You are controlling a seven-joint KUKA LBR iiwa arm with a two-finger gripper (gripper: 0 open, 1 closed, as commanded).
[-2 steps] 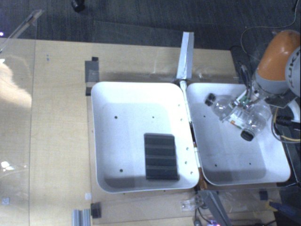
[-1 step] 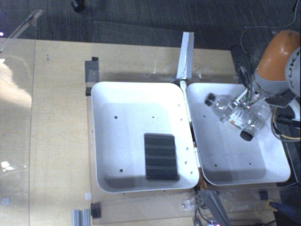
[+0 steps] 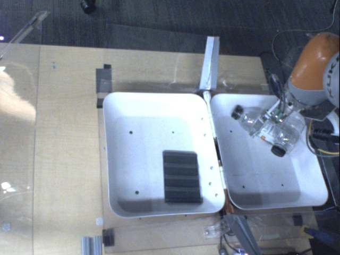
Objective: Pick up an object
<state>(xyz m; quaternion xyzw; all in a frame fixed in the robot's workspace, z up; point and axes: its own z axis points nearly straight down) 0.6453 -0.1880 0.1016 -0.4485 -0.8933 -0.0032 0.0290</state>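
While dark and ribbed, the rectangular block (image 3: 181,176) lies flat.

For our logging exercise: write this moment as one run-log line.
arm: over right bin | pincer: above bin floor | black block: left bin, untouched | pick: not done

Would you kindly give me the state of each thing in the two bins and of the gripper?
black ribbed block: lying flat in the left bin, untouched.
gripper: low over the right bin, away from the block; grip unclear.
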